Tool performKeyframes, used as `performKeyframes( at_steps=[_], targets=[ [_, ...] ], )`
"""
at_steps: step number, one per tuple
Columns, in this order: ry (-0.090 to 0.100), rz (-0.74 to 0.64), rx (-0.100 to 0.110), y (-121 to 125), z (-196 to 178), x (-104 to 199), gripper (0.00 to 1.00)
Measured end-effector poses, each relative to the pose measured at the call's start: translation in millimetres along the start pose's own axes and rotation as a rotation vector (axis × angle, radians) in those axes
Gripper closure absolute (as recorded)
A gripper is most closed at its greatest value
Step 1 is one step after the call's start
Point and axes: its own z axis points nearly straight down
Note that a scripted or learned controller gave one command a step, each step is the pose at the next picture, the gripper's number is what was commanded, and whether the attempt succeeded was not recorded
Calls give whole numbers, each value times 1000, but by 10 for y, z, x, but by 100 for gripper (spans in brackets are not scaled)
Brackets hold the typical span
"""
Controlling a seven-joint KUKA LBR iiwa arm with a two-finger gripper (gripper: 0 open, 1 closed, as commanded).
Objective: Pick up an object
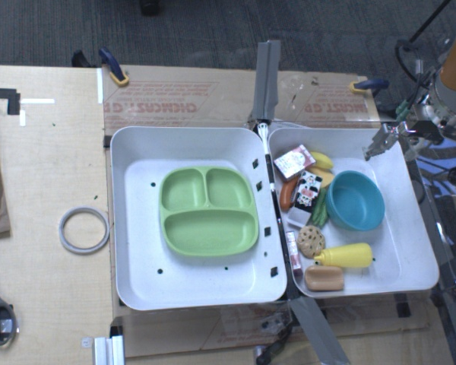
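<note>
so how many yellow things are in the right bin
2: a yellow mustard bottle lying near the front by the cookie, and a banana at the back behind the blue bowl. More may be hidden in the pile.

Count of items on the bench, located relative to the green tray.

Two white bins: the left bin [129, 226] holds one green divided tray [209, 211]; the right bin [414, 257], to the right of the tray, holds one blue bowl [356, 201], one yellow mustard bottle [345, 256], one cookie [311, 240], one hot dog bun [324, 278], one banana [322, 160], one pink packet [294, 161], one black-and-white carton [308, 189] and one green vegetable [319, 212]. Left of the tray, outside the bins: one tape ring [84, 230]. Beyond the tray: two blue-and-yellow clamps [114, 67] [368, 86].
</note>
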Motion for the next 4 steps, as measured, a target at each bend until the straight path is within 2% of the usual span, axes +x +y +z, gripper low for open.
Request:
performKeyframes(
  at_steps=[1,2,3,4],
  targets=[
    [0,-36,-1,-151,1500,164,0],
    [-13,50,-5,-466,1481,587,0],
    [-28,60,-7,-477,1368,479,100],
    [-4,50,-3,90,497,1027,100]
  ],
)
